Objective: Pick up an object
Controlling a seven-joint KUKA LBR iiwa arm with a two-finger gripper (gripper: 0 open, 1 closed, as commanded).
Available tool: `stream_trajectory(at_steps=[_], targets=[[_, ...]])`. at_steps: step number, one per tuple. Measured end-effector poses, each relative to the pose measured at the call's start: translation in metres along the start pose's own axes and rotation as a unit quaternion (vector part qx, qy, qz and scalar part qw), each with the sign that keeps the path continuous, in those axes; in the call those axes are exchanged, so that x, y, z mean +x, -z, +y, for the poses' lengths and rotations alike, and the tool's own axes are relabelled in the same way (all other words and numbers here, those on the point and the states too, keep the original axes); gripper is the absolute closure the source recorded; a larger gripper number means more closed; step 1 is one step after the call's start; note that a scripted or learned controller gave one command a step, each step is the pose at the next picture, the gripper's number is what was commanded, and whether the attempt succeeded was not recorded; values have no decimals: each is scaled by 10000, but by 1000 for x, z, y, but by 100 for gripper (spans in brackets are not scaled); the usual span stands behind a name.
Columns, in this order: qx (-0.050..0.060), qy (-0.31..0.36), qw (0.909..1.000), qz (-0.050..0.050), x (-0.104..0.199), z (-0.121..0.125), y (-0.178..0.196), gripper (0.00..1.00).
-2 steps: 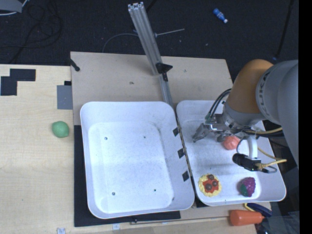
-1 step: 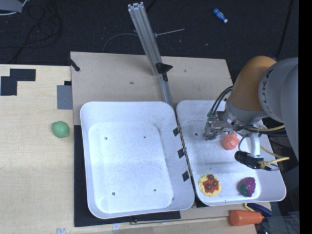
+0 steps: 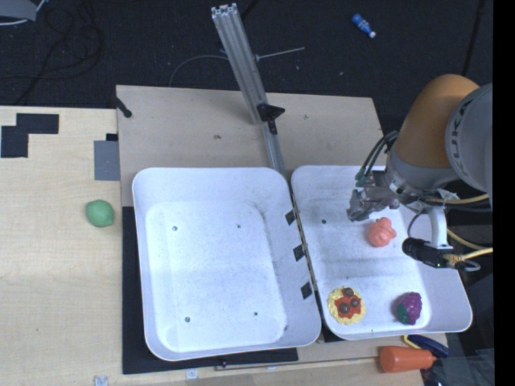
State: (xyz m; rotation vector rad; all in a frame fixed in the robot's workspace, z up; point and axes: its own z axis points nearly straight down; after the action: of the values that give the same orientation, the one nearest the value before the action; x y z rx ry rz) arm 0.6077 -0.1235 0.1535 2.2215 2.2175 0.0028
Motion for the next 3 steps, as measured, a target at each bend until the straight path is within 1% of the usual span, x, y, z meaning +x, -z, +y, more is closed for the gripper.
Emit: stream_trajectory(at_steps=[1, 2, 3], targets=[[-2, 3, 10000, 0, -6, 6, 45, 100], [-7, 9, 10000, 1, -1, 9, 106, 100], [12, 6, 10000, 3, -2, 9, 121, 100]])
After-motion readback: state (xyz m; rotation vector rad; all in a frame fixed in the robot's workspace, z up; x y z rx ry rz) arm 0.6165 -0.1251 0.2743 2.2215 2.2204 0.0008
